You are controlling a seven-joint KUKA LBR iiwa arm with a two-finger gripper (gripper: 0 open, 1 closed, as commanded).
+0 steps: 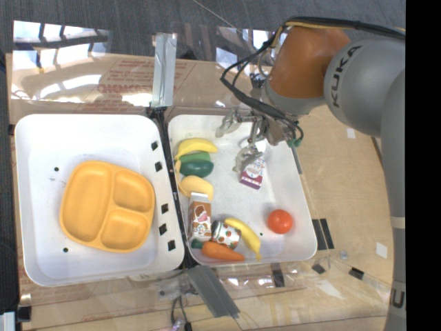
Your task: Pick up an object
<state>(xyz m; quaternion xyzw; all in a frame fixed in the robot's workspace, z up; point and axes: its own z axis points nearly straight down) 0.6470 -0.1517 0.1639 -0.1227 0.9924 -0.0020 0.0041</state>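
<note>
My gripper [238,142] hangs over the back of the right bin [303,205], its two metal fingers spread open with nothing between them. One fingertip [244,160] sits just above a small purple and white carton [253,176], and I cannot tell if it touches it. To the left lie a yellow banana [196,146], a green pepper [195,165] and another yellow fruit [196,186]. Near the front are a brown carton [200,219], a small can [225,234], a second banana [246,234], a carrot [222,252] and a red tomato [280,221].
The left bin [41,143] holds a yellow divided tray [108,205]. A black-clipped divider wall [165,185] separates the bins. Cables loop from the arm's wrist [303,64] above the right bin's back rim. Cardboard and a taped strip [162,67] lie behind the bins.
</note>
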